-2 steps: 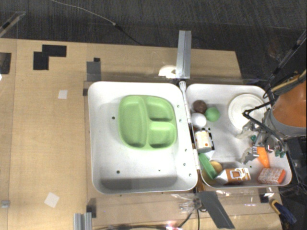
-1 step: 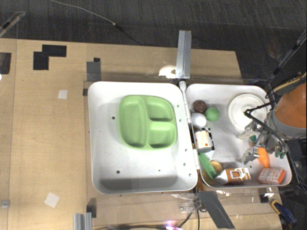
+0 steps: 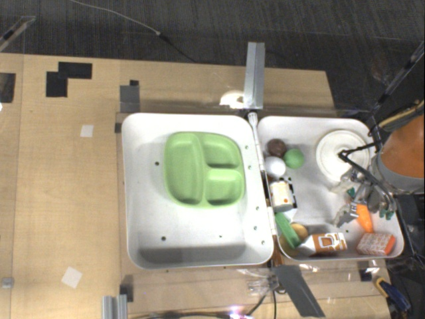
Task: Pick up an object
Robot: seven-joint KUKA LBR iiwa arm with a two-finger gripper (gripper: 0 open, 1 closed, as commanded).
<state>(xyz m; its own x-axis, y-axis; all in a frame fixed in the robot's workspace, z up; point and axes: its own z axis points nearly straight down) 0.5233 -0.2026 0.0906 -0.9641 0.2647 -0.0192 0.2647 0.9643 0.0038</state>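
Observation:
My gripper (image 3: 363, 211) hangs low over the right side of the right bin (image 3: 312, 198), its fingers spread apart. A small orange carrot-like piece (image 3: 365, 218) lies right under it, in the gap between the fingers, and looks to be resting on the bin floor. The orange-banded wrist (image 3: 402, 153) comes in from the right edge. Other loose items in this bin are a brown ball (image 3: 276, 147), a green ball (image 3: 293, 157), a white ball (image 3: 275, 167), a small white box (image 3: 281, 193) and an orange-and-white carton (image 3: 327, 243).
A white round dish (image 3: 337, 150) sits at the back right of the right bin. A red-orange block (image 3: 376, 244) lies in its front right corner, a green item (image 3: 287, 228) along its left wall. The left bin (image 3: 143, 198) holds a green divided plate (image 3: 202, 168).

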